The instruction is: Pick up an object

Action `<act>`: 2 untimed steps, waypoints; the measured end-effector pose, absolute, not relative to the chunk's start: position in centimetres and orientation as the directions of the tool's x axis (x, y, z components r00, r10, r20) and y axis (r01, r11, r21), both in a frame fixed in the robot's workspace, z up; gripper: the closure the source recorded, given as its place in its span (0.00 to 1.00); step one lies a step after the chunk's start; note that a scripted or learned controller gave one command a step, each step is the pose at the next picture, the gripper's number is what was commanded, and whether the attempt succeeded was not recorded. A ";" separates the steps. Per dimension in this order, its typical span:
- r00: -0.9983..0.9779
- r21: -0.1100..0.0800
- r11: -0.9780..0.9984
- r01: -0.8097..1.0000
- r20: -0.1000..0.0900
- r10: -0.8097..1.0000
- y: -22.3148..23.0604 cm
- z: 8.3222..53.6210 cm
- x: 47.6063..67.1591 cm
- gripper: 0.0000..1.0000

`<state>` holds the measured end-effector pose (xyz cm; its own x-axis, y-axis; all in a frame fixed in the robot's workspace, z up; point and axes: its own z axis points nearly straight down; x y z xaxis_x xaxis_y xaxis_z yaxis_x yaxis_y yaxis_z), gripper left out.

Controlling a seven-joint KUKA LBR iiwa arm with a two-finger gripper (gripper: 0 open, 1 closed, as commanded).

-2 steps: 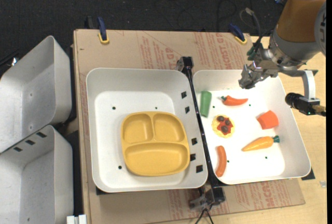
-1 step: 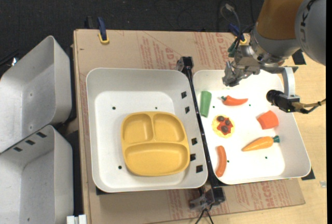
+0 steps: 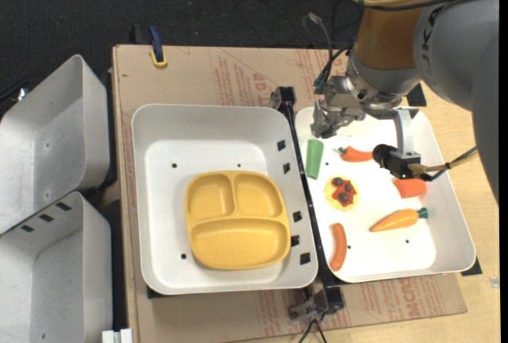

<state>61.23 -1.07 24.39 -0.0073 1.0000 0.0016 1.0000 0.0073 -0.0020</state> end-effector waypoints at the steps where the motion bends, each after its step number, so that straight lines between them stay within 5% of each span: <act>1: -0.006 -0.002 0.006 1.000 0.000 1.000 3.8 23.1 61.4 1.00; 2: -0.007 -0.001 0.007 1.000 0.001 1.000 8.3 23.5 61.0 1.00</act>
